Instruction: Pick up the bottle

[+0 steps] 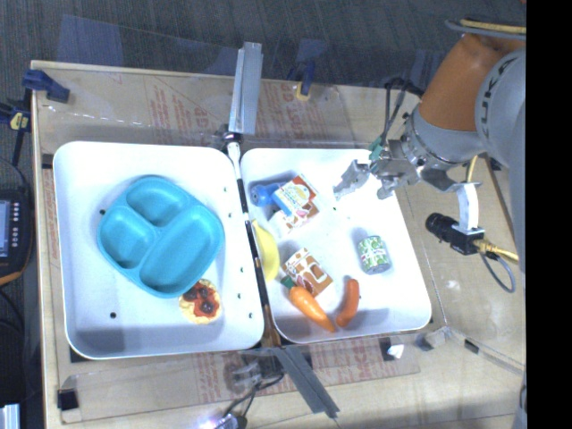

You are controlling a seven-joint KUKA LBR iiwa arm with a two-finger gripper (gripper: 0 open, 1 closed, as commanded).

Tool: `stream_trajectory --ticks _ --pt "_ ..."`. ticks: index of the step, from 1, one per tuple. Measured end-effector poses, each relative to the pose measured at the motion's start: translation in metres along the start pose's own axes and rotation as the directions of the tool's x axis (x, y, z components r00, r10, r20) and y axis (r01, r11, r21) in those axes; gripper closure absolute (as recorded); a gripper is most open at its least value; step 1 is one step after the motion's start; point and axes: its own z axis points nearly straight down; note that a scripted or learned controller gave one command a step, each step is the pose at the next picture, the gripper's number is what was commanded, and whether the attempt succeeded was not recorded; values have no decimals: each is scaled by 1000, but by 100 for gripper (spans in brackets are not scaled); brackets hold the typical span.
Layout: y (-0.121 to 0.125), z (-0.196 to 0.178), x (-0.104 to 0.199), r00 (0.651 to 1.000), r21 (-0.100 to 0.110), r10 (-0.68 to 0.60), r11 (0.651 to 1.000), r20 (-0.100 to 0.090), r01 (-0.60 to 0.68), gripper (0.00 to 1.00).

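A small blue bottle (263,191) lies at the far left of the right bin (407,280), partly tucked under a colourful carton (296,198). My gripper (366,183) hovers over the bin's far right corner, well to the right of the bottle. It is open, with nothing between its fingers (347,180). The grey arm with its orange band (460,83) reaches in from the upper right.
The right bin also holds a banana (265,249), a second carton (307,272), a carrot (311,306), a sausage (349,300) and a green can (373,253). In the left bin (76,311) sit a blue divided plate (161,232) and a toy pizza piece (200,301).
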Motion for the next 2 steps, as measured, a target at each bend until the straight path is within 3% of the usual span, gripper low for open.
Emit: stream_trajectory --ticks 1,2 --pt "63 90 32 992 -3 -130 992 1 130 0" --pt "66 136 86 993 -4 -117 993 2 117 0"
